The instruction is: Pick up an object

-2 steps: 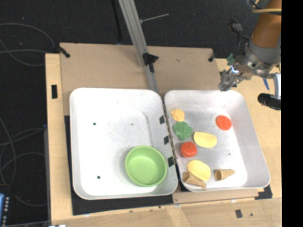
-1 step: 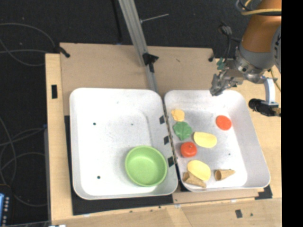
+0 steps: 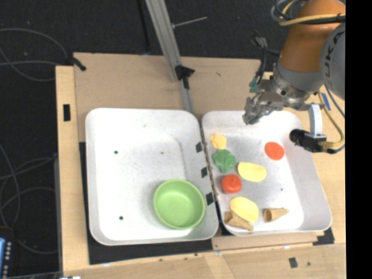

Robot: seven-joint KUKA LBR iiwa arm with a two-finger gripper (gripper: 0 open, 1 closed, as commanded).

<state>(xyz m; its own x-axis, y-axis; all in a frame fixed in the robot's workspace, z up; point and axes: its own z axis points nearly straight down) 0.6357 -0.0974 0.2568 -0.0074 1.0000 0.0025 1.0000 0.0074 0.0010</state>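
We are at the approach step, as we judge it: the gripper (image 3: pixel 252 116) hangs over the far rim of the right bin (image 3: pixel 317 205), above bare white floor, and nothing lies between it and the toys below. Whether the tool is spread or closed we cannot tell from this slanted view, and we see nothing carried in it. The candidates for picking all sit in the right bin: a small yellow piece (image 3: pixel 218 140) and a green broccoli-like toy (image 3: pixel 224 160) near the dividing edge, a red tomato-like toy (image 3: pixel 231 183) just below them, a yellow lemon-shaped piece (image 3: pixel 251 171) beside it, an orange-red disc (image 3: pixel 274 150) lying apart toward the right, and at the near end a second yellow piece (image 3: pixel 244 208) with two brown cone-like bits (image 3: pixel 275 214) close by. The left bin (image 3: pixel 99 138) holds a green bowl (image 3: pixel 179 203). The next move, we think, calls for choosing one target, travelling toward the near side until centred over it, and descending straight. The orange-red disc looks easiest, since it has no neighbours touching it; the clustered pieces risk being nudged.
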